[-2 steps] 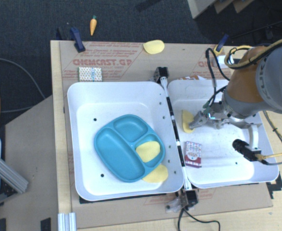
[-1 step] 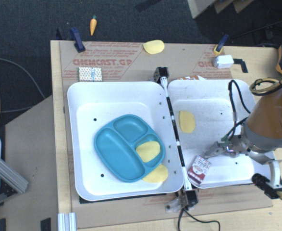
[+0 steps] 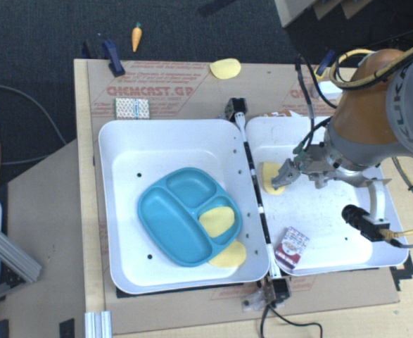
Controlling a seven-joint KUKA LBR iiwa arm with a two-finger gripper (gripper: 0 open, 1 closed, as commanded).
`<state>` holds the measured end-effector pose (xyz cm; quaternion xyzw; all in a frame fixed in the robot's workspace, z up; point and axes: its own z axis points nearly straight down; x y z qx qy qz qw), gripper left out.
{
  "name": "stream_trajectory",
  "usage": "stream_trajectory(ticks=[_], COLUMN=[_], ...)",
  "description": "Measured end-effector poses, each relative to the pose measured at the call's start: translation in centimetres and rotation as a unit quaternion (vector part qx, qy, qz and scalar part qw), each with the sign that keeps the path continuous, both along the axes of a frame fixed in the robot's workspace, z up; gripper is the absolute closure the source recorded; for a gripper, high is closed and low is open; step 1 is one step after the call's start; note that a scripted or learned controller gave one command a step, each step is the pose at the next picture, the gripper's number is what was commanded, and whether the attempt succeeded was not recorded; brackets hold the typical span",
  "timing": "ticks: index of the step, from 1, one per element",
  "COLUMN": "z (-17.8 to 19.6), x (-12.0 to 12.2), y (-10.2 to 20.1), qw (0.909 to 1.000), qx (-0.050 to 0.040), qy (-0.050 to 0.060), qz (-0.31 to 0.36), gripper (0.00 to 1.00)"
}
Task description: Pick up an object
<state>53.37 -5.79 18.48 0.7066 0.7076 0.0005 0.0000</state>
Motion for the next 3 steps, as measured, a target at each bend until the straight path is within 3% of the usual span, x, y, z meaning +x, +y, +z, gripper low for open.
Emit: stream_trajectory(ticks=[1,2,3], z=[1.6,-3.0,-6.3], x=[10.7,7.1,6.9], y=[-11.2,-4.1,-3.4], qw=[1.0000,1.0000,1.0000], qx=[-0.0015,0.0001,0.0000], qy=[0.000,0.001,0.002], qz=[-0.001,0.000,0.000], gripper=[0.00,0.00,0.00])
